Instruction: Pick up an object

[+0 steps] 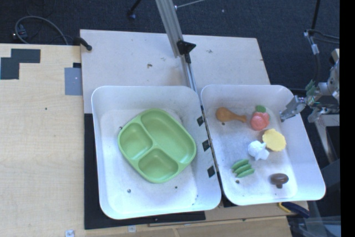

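Though slanted, drumstick (226, 115) handle rightward

At the right edge of the frame, a little above mid-height, part of the robot's wrist assembly comes into view, pale grey metal with small green details. A slim grey finger of the gripper (290, 109) slants down and to the left (the rest is cut off by the frame edge).
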`<act>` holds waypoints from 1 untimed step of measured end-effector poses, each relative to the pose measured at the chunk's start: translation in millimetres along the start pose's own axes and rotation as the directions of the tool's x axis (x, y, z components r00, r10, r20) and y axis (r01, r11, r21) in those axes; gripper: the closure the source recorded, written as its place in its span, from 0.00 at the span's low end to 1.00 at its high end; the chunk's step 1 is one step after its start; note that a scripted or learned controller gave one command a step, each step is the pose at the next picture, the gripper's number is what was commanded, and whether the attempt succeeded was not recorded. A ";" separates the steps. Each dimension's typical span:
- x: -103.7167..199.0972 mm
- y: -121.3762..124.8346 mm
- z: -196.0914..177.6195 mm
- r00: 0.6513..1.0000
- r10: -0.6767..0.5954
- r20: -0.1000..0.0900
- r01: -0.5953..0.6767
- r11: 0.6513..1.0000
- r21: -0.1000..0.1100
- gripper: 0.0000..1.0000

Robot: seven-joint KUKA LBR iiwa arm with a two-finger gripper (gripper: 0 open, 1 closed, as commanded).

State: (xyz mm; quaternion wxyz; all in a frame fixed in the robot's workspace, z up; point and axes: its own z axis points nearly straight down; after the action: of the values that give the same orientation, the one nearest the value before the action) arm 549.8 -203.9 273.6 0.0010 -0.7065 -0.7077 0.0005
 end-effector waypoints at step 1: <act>0.0 0.0 0.0 1.000 0.000 0.000 0.000 1.000 0.000 0.00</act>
State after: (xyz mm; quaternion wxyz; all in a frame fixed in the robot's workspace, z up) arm 549.8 -203.9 273.6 0.0010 -0.7067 -0.7075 0.0004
